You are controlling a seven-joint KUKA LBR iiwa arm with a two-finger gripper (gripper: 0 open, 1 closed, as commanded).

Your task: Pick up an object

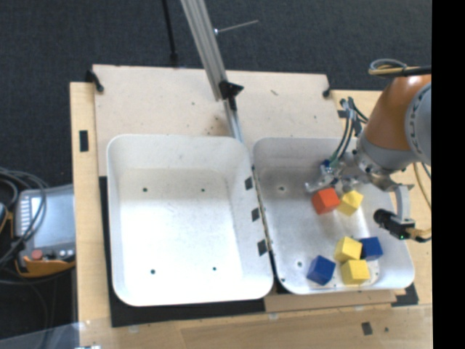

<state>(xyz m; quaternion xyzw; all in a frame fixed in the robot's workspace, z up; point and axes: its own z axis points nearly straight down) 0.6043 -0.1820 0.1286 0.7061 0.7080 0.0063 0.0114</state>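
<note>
Gripper (336,186) low in the right bin (290,158), just above an orange block (326,200) and a yellow block (351,201); cannot tell its opening or whether anything is held. Likely mid-approach. Next: settle onto one block, close, lift straight. More blocks (349,260) lying nearer the front wall.

An orange block (325,200) and a yellow block (351,201) lie just beside each other in the right bin (290,167). Two yellow blocks (349,249) and two blue blocks (320,269) cluster near its front edge.
</note>
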